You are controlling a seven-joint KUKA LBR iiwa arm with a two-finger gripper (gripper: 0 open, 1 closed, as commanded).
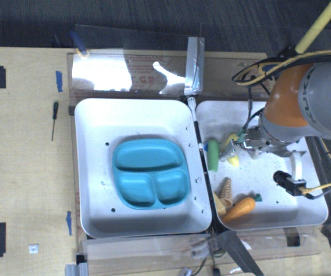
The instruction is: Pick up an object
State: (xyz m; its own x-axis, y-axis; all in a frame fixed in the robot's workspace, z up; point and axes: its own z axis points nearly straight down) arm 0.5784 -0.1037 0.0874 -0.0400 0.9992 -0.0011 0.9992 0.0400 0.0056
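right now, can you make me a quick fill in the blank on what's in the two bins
1. The blue plastic divided tray lies in the ____ white bin.
2. The blue tray has ____ compartments.
3. The orange plastic carrot lies in the right white bin, near its ____ edge.
4. The green cylindrical toy lies beside the ____ wall of the right bin.

Missing words: left; three; front (bottom in the view); left
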